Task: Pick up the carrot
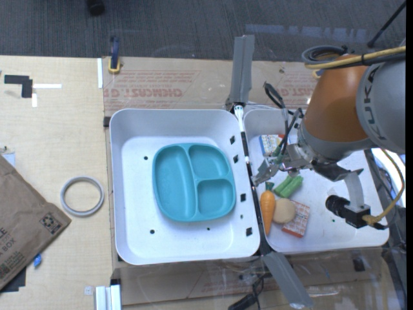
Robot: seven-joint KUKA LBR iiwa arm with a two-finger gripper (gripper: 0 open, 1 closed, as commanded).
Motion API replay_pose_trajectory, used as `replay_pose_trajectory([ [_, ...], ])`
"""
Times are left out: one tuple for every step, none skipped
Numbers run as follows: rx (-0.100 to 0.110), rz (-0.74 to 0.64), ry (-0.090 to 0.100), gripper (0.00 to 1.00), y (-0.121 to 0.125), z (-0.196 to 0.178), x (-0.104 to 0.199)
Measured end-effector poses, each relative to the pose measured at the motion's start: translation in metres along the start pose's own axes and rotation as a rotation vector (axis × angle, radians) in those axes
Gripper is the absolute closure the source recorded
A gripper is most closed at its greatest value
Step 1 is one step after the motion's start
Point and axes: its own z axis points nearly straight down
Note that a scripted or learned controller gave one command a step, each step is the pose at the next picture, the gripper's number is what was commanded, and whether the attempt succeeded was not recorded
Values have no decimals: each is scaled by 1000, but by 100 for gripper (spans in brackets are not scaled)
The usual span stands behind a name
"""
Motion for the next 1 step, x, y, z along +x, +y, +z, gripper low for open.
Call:
replay_pose_trajectory([
  [-1, -358, 1, 0, -8, -1, -20],
])
